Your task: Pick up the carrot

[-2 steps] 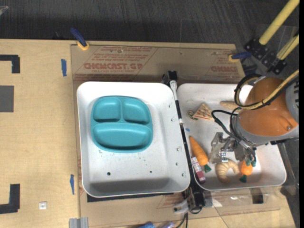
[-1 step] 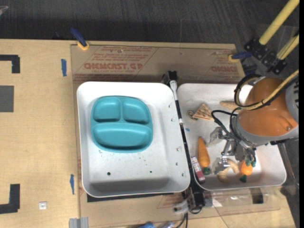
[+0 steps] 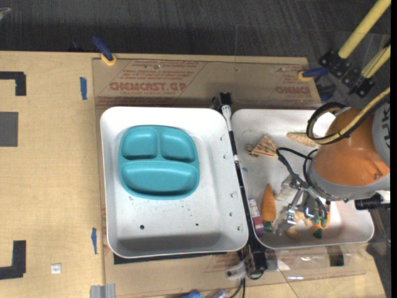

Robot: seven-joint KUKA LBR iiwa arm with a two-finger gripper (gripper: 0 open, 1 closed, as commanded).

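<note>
**Gripper low in the right bin, beside the carrot**

Behind both bins, a brown cardboard sheet point(image 3: 205, 79) lies flat on the bench, printed in red with a word that reads roughly "CHEMCAST GP"; the same print shows again, cut short, at the sheet's far right corner. The smaller lines above the word are too fine to read.

Taking the shallow white right-hand bin point(image 3: 363, 231) as landmark: the orange carrot point(image 3: 268, 205) lies inside it, near its left wall and toward its front, lengthwise from back to front. Just to the carrot's right hangs the metal two-finger gripper point(image 3: 291, 215), under the grey arm with the orange band point(image 3: 347, 157), which enters over the bin's right side. The fingers point down and to the left, close to the bin floor. Cables and small parts crowd the tips, so whether they are spread or closed cannot be told, and nothing is seen clearly between them. The carrot seems just beside the fingers rather than between them.

Further back in this bin lies a small tan fan-shaped piece point(image 3: 263, 146). Near the gripper's right, at the front, sits a small orange and green item point(image 3: 319, 225).

Left of this bin, touching along a black divider, stands the second white bin point(image 3: 124, 228), which holds a teal plastic plate with three compartments point(image 3: 159, 161).
</note>
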